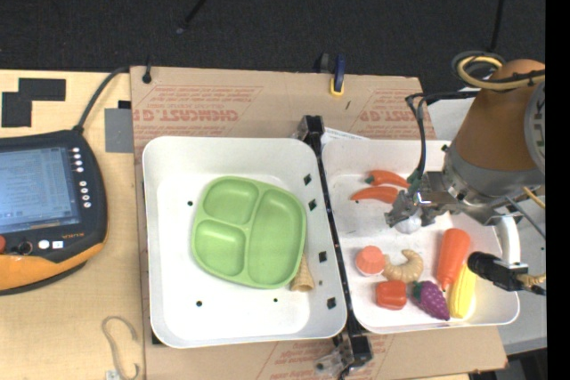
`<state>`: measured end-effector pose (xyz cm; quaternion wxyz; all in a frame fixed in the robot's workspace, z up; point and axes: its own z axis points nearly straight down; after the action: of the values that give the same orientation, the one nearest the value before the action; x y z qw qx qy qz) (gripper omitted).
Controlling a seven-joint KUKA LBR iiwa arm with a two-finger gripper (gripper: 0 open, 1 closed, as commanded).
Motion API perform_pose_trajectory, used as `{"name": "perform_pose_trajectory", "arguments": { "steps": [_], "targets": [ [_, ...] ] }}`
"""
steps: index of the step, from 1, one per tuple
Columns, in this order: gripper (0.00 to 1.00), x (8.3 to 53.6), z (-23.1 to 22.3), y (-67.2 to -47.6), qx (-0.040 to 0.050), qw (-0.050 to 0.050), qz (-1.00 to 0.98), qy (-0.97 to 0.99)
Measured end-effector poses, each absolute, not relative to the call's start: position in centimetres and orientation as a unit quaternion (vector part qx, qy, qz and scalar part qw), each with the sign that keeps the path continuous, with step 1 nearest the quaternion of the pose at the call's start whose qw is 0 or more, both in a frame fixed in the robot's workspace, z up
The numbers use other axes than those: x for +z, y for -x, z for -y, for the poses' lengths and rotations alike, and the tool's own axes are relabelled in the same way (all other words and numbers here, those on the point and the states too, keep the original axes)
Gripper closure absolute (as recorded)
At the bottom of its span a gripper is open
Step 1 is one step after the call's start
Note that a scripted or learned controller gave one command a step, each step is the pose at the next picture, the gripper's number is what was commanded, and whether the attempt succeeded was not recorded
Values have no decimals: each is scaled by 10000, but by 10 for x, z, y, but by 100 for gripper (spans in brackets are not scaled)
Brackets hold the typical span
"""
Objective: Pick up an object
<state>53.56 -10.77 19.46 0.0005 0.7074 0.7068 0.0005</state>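
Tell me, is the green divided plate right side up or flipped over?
Right side up: the green plate shows three recessed compartments facing the camera.

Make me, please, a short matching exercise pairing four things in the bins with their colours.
Things:
1. divided plate
2. grapes
3. carrot
4. corn cob

Colours:
A. purple
B. yellow
C. green
D. orange

Pairs: 1-C, 2-A, 3-D, 4-B
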Motion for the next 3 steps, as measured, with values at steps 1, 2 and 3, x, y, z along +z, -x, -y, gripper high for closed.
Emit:
{"name": "perform_pose_trajectory", "arguments": {
  "steps": [1, 2, 3],
  "targets": [
    [100, 229, 109, -536, 3, 3, -7069, -7073],
    [100, 237, 74, -577, 3, -2, -7079, -7063],
    [100, 239, 32, -604, 0, -7, -7080, -7062]
  ]
}}
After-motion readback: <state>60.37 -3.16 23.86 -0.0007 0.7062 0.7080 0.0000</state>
